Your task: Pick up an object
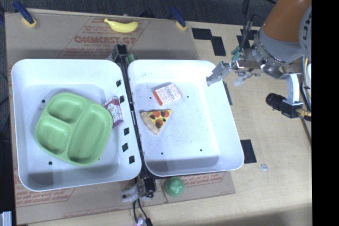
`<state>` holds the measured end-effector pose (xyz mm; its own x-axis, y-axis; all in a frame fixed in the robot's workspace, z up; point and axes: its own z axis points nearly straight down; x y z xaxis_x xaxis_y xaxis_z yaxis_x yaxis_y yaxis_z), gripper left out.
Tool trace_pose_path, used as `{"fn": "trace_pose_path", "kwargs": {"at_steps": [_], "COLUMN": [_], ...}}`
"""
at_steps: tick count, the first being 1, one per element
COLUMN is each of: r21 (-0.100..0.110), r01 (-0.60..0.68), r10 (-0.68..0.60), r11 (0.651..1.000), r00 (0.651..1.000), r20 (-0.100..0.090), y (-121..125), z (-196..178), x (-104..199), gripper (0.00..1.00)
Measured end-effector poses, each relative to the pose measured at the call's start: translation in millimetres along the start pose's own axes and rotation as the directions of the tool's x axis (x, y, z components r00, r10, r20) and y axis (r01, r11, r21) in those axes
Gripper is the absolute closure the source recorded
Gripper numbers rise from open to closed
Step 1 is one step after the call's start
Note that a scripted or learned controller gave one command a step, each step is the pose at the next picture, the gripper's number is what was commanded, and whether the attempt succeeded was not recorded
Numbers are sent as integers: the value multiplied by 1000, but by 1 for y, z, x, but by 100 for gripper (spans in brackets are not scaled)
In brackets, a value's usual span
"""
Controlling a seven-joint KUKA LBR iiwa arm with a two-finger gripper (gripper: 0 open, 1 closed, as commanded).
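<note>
The gripper (pixel 216 74) is hovering at the right bin's (pixel 225 140) far-right rim; descending there risks clipping it. Grip state: cannot tell.

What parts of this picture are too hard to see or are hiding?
- The hand, camera view: small and blurry at the right bin's rim, so its grip is unclear.
- The small packet, left bin: print too small to read; partly tucked against the green tray.
- The orange box: label too small to read.
- The arm: cut off by the picture's right side.
</note>
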<state>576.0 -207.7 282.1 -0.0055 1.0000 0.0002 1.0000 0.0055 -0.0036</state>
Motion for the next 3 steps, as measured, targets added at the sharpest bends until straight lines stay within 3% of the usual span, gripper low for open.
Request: {"fn": "trace_pose_path", "kwargs": {"at_steps": [1, 2, 3], "r21": [4, 2, -1], "r01": [1, 2, 5], "r10": [-1, -2, -5], "r11": [1000, 1000, 1000], "r00": [1000, 1000, 1000], "r20": [-1, -2, -2], "y": [-15, -99, -52], "z": [124, 191, 191], "x": [17, 47, 114], "gripper": [0, 0, 0]}}
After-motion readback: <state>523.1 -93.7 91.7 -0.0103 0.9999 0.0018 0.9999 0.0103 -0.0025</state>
